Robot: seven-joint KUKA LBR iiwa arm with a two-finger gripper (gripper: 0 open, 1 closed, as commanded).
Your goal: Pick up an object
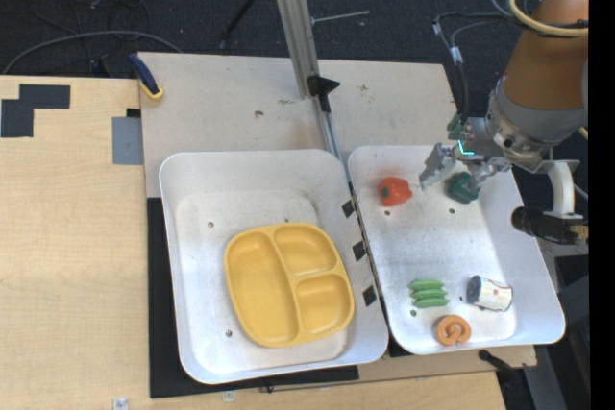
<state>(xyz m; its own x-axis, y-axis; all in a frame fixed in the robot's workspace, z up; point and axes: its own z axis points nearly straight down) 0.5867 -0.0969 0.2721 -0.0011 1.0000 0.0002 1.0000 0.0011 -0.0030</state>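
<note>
Arm [543, 62] comes in from the right and sits over the far end of the right bin [538, 326]. Gripper [452, 170] hangs just above the bin floor near its far edge; jaws look apart, one finger [432, 166] angled toward the left. A dark green round thing [463, 188] is right at the fingertips, touching or just under them, can't tell if it's actually between the fingers, so not calling it gripped

Right bin contents:
- red tomato-like piece [393, 191] near the far left corner, just left of the gripper, apart from it
- green pea pods [428, 293] toward the near end, middle
- small white cup-like item [489, 293] lying on its side, just right of the pods
- orange ring [453, 330] at the near edge, in front of the pods

Left bin [183, 206] holds a yellow divided plate [288, 283], three compartments, sitting toward the near right part of the bin

Upright metal post [296, 24] stands on the bench behind the gap between the bins
</note>
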